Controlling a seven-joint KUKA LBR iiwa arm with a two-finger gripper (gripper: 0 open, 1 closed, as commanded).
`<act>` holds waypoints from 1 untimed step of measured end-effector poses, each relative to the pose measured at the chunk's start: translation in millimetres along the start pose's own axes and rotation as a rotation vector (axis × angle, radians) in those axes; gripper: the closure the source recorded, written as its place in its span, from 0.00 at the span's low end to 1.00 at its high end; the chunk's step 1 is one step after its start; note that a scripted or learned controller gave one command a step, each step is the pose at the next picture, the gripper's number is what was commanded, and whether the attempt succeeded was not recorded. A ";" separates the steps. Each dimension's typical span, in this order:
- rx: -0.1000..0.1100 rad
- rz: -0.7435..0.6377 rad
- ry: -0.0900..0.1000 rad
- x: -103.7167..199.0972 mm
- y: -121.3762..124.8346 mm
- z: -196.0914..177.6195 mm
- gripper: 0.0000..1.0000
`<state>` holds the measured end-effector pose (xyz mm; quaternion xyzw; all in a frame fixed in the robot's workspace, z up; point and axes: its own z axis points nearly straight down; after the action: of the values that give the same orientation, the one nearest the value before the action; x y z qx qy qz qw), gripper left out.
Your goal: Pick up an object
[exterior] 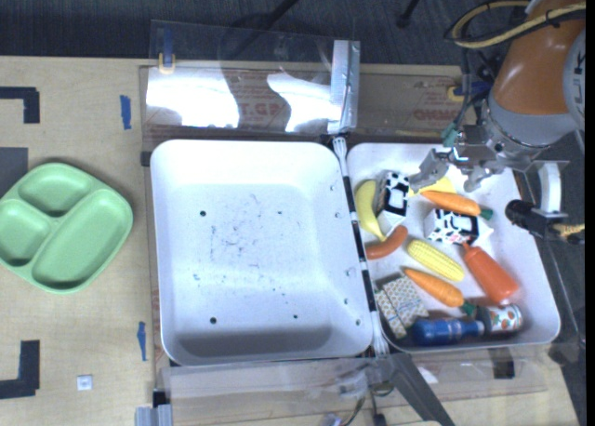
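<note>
My gripper (456, 173) hangs over the back of the right bin (548, 308), its fingers spread open and nothing between them. Just below it lies an orange carrot (451, 201). Around that are a banana (369, 206), two black-and-white patterned items (397, 193) (453, 226), a sausage (386, 243), a corn cob (435, 259), a red-orange bottle (490, 273), a second carrot (432, 286), a checkered piece (402, 301), a blue bottle (446, 329) and a small can (503, 319).
The left bin (251, 238) sits beside the right one, sharing a middle wall. A green divided plate (63, 226) rests on the bench at far left. A clear panel (251, 85) stands behind the left bin.
</note>
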<state>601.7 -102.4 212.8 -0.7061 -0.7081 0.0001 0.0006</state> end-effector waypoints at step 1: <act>0.000 -0.044 -0.001 -4.1 -91.0 86.0 0.00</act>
<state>510.6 -106.7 126.9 -0.6904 -0.7235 0.0001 0.0003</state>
